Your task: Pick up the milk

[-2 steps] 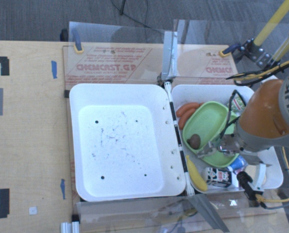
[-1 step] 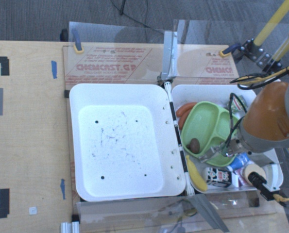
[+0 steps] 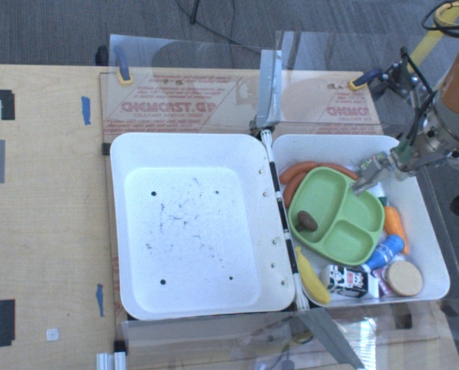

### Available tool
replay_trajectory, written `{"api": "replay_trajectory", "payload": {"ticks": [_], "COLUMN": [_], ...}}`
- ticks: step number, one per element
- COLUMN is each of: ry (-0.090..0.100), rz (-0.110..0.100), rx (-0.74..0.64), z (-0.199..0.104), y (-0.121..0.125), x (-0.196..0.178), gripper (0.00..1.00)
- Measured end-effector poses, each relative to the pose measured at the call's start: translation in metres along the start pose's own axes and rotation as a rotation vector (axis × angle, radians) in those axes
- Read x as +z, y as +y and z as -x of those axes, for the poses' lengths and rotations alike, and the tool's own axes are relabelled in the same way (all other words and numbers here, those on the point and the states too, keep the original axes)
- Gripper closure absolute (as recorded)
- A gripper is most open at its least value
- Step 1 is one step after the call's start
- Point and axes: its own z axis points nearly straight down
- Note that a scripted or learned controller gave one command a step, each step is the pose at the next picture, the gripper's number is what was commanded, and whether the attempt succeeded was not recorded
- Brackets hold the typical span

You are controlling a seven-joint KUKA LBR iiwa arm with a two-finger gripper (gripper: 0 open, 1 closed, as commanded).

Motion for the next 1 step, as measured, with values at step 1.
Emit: {"api": "replay_trajectory", "payload": {"ticks": [1], "ry": [0.002], "rz": [-0.002], "rx": [-0.187], "z": [0.0024], "y": [0.0321], "x": [0.0439], "gripper": [0.00]}}
